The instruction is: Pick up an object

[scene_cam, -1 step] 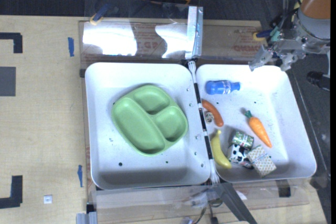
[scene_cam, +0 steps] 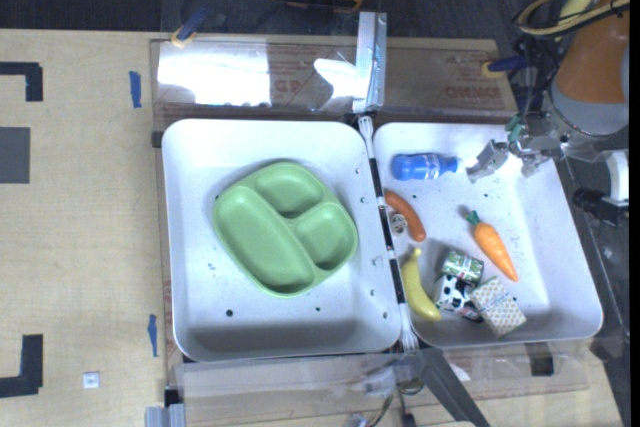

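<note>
The arm [scene_cam: 590,65] entered from the upper right of the frame, orange band above the wrist. The gripper [scene_cam: 497,158] hung over the upper right part of the right bin [scene_cam: 575,290], its fingers spread apart with nothing between them, tips just right of the bottle [scene_cam: 424,166].

Right bin contents: blue bottle lying on its side near the top edge; a sausage [scene_cam: 405,215] against the left wall below it; a banana [scene_cam: 416,287] further down the same wall; a carrot [scene_cam: 491,246] at centre right, green end toward the top; a small can [scene_cam: 463,268], a black-and-white toy [scene_cam: 453,294] and a patterned packet [scene_cam: 497,306] crowded together at the bottom, touching or nearly so. The left bin [scene_cam: 190,315] held a green divided plate [scene_cam: 285,227].

Judged step: approach, before any grasp. No object lifted yet. Nearest candidates were the bottle and the carrot, both lying clear of neighbours; the lower cluster looked harder to separate.

Next move, as judged: shift over the chosen object, align the fingers across its narrow axis, descend to the bin floor, close. The bottle may roll away under contact.
</note>
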